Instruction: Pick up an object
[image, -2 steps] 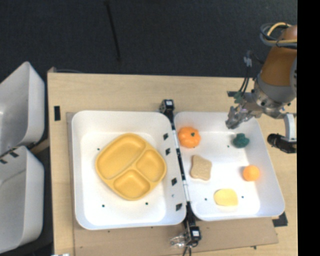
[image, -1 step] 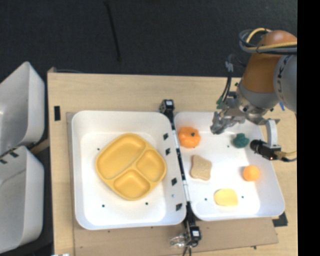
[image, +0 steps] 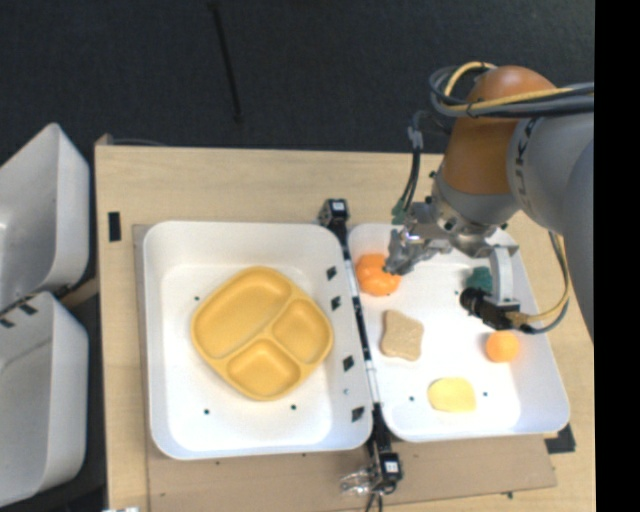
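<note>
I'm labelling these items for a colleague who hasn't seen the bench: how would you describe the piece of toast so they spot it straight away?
Of the two white bins, take the right bin, where the arm reaches in. The toast lies near that bin's left wall, below the orange ball at the tool and above the yellow piece. It alone is tan, flat and bread-shaped.

Pincer beside orange ball in right bin, yellow tray in left bin
</note>
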